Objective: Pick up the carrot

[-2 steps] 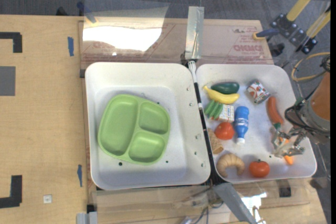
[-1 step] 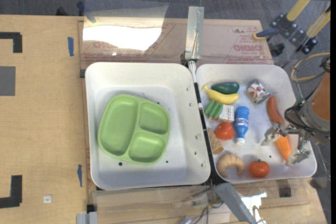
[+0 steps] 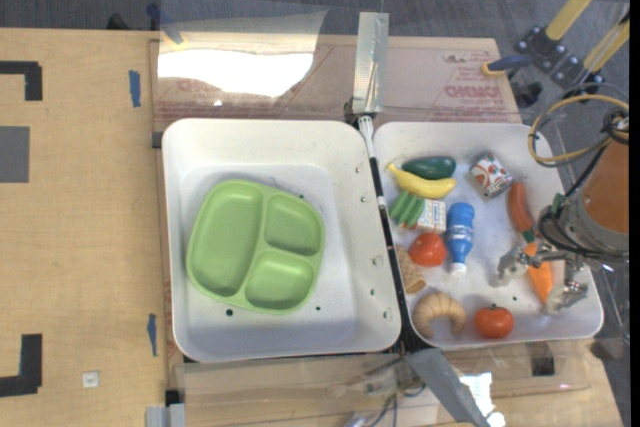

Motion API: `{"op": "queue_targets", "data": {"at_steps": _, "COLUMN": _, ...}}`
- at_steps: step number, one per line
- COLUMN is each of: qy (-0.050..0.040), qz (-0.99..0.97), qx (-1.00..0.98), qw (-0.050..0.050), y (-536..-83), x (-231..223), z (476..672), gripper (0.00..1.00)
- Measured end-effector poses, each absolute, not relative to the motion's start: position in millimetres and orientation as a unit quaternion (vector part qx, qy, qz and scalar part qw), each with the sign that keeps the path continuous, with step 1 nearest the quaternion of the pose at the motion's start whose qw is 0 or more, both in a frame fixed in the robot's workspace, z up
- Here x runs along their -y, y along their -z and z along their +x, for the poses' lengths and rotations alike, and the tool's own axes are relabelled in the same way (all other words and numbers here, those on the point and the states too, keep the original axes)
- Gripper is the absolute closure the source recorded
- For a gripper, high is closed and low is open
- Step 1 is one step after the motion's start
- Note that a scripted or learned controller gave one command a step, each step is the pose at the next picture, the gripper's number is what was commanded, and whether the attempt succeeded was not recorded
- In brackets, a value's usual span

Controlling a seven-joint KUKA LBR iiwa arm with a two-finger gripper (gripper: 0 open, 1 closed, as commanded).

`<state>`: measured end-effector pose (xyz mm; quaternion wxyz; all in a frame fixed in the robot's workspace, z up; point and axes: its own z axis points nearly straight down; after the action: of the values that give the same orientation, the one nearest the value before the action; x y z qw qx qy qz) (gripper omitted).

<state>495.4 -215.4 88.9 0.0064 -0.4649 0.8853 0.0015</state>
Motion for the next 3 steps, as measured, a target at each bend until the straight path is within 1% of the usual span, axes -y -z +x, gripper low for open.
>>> {"op": "queue_targets", "data": {"at_steps": 1, "qy": 0.0004, "qz": -0.321, "qx": -0.947, "qw": 0.005, "y": -89.0, "x": 220.5, "z": 483.8, "gripper": 0.0}}
{"op": "queue_targets", "data": {"at_steps": 2, "qy": 0.0019, "qz": -0.291, "qx": -0.957, "qw": 0.007, "y": -90.1, "x": 141.7, "z": 500.4, "gripper": 0.0}}
{"op": "queue_targets", "data": {"at_steps": 3, "qy": 0.0038, "qz": -0.292, "qx": -0.956, "qw": 0.014, "y": -103.1, "x": 139.7, "z": 505.1, "gripper": 1.0}}
